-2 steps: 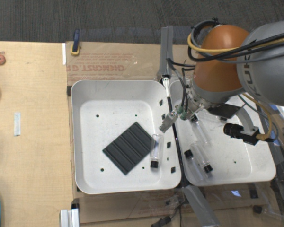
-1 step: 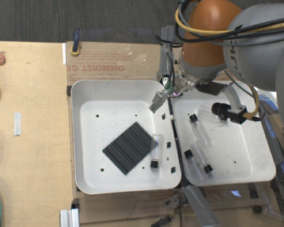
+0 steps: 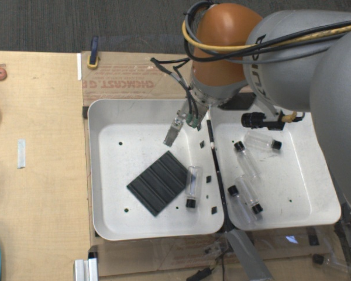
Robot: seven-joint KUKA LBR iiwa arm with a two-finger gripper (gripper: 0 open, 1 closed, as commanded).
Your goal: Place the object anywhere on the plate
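Note:
A black ribbed square plate (image 3: pixel 158 182) lies flat, turned like a diamond, in the left bin (image 3: pixel 105 157). A clear tube with a black cap (image 3: pixel 192 186) lies against the plate's right corner on the bin floor. My gripper (image 3: pixel 177 129) hangs over the upper middle of the left bin, above and behind the plate, under the orange band of the arm (image 3: pixel 222 34). Nothing shows in the gripper.
The right bin (image 3: pixel 316 174) holds several clear tubes with black caps, such as one (image 3: pixel 245 195) near its front left. The divider between the bins (image 3: pixel 215 157) runs just right of the gripper. The arm covers the bins' back right.

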